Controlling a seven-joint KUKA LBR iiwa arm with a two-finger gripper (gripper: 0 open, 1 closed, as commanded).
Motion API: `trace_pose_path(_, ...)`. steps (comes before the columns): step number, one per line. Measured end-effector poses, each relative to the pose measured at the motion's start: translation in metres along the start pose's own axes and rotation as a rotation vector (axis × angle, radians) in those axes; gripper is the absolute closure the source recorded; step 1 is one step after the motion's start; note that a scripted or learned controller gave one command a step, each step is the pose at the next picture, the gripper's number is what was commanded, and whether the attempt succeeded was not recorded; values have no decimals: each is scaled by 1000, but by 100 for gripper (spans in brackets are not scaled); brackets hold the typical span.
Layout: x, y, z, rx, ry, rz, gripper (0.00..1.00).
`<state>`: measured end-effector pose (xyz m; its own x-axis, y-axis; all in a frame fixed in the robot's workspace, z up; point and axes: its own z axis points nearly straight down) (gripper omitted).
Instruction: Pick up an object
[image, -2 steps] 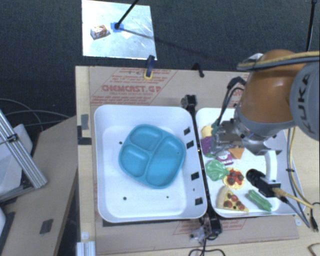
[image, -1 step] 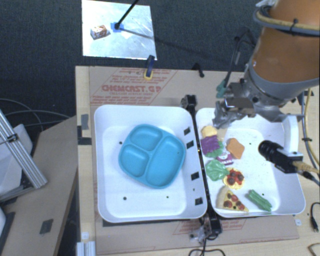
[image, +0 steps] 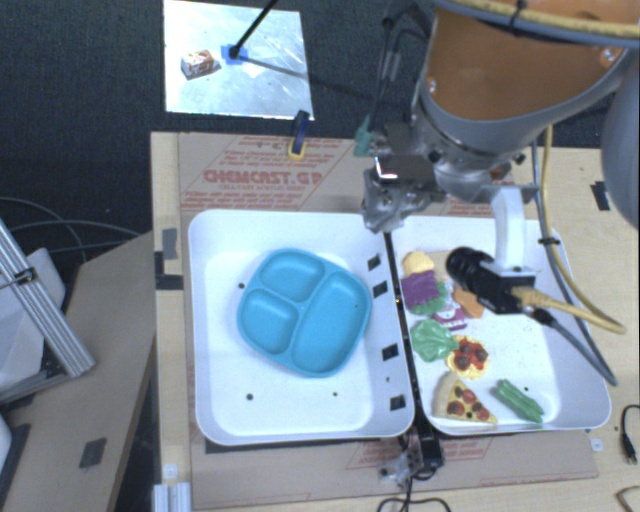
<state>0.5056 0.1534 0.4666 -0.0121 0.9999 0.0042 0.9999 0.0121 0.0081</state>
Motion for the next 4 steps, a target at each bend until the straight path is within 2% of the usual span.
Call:
trace_pose_path(1,-44,-21,54,11,-5,15,100)
trace_pose_path(3,-42,-18,29,1,-2,2,100)
trace_pose_path(4,20,-19,11,4,-2,4,100)
